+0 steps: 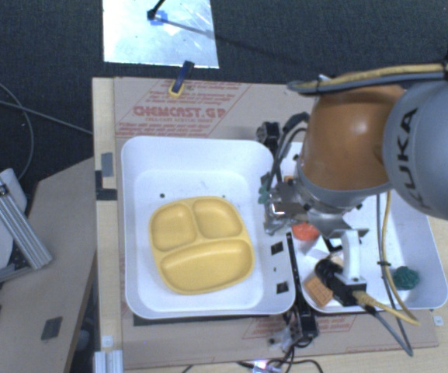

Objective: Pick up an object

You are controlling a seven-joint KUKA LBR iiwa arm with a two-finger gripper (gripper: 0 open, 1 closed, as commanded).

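Observation:
A yellow three-compartment plate lies in the left bin. My arm reaches over the right bin, and its orange wrist band hides most of that bin. The gripper hangs below the wrist over the wall between the two bins. A small red-orange object shows just right of the gripper, partly hidden by it. A dark green object lies near the right bin's right wall. A white round dish with a brown piece on it sits at that bin's front left.
Both bins stand on a cardboard sheet. A blue and yellow tool lies at its far edge, with a shiny sheet behind it. Cables and small fittings crowd the front between the bins.

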